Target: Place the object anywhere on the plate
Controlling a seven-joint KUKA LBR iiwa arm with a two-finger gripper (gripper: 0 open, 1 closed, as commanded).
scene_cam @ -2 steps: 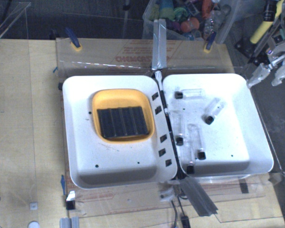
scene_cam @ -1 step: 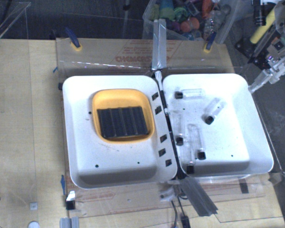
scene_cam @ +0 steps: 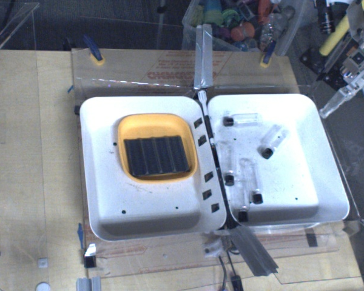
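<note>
Camera view: gripper [scene_cam: 343,96] parked past right bin [scene_cam: 329,168], far right; open or closed, cannot tell. Vials [scene_cam: 272,139] loose in that bin; black slab [scene_cam: 156,155] on plate [scene_cam: 155,121], left. Likely pre-grasp: next, descending squarely over one vial.

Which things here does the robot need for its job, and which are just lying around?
For the job:
- yellow plate in the left bin
- clear vials with dark caps in the right bin
- gripper at the right edge

Lying about:
- box of colourful toys behind the bins
- blue clamps
</note>
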